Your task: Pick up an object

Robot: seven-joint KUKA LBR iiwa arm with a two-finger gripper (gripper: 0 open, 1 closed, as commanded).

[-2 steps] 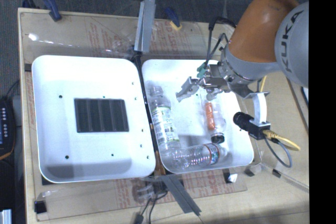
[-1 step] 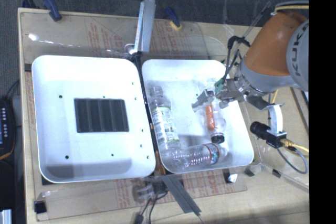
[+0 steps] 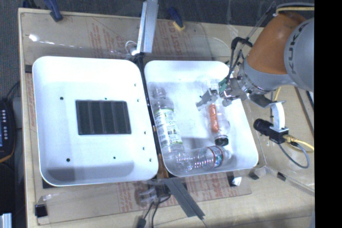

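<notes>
The orange item [image 3: 214, 117], a slim tube-like piece, lies in the right bin [image 3: 243, 139], pointing roughly up and down the view, right of the bin's middle. Just below it sits a small black cap [image 3: 221, 141]. A clear bottle [image 3: 165, 117] with a pale label lies lengthwise along the bin's left side, cap toward the far wall. A second clear bottle [image 3: 195, 159] lies crosswise along the near wall, its reddish end toward the right, close to the black cap.

The end effector [image 3: 216, 94] hangs over the upper right part of this bin, just above the top end of the orange item. Whether it is released or clenched cannot be told, and nothing is seen between its tips. The arm [image 3: 280, 48] comes in from the right, orange band above the wrist.

The left bin [image 3: 53, 83] touches the right one along a shared edge and has a dark slotted panel [image 3: 103, 117] in its floor. Both rest on the worktop [image 3: 80, 29], with blue clamps [image 3: 52, 6] at its far edge.
</notes>
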